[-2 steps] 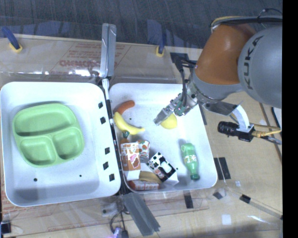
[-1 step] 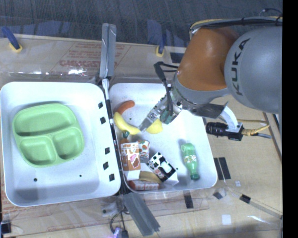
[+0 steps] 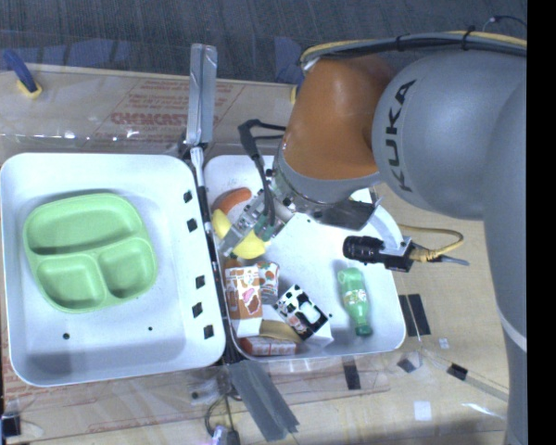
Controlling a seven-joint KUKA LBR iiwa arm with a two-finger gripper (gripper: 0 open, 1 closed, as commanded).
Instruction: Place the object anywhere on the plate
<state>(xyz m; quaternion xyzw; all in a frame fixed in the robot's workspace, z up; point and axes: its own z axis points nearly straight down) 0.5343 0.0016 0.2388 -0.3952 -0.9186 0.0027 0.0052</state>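
Item: yellow object (image 3: 248, 246), small, rounded, smooth and banana-coloured, lying in the right bin (image 3: 386, 315) near its upper-left area. It is sitting directly under the gripper (image 3: 259, 219), whose metal tip is reaching down onto it. Whether the jaws are apart or clamped on it, I cannot tell; the wrist is hiding them.

Item: green plate (image 3: 88, 248), three compartments, one long across the top and two smaller below. It is lying in the left bin (image 3: 37, 346), toward that bin's left half, with bare white floor showing to its right and below it.

Item: arm (image 3: 417, 109), grey with an orange band, reaching in from the right and covering the upper part of the right bin.

Other contents of the right bin:
- a second yellow piece (image 3: 221, 222) and an orange-red piece (image 3: 232, 197), both sitting against the left wall, just beside the yellow object;
- a printed carton (image 3: 246, 290) below them;
- a black-and-white patterned box (image 3: 301, 311) near the bottom wall;
- a brown item (image 3: 264, 339) at the bottom edge, too dark to name;
- a green bottle (image 3: 355, 299), lying well apart to the right, with open white floor around it.

The two bins are meeting along a shared ridge (image 3: 204, 248) running between the yellow object and the plate. Both are resting on the table (image 3: 93, 109).
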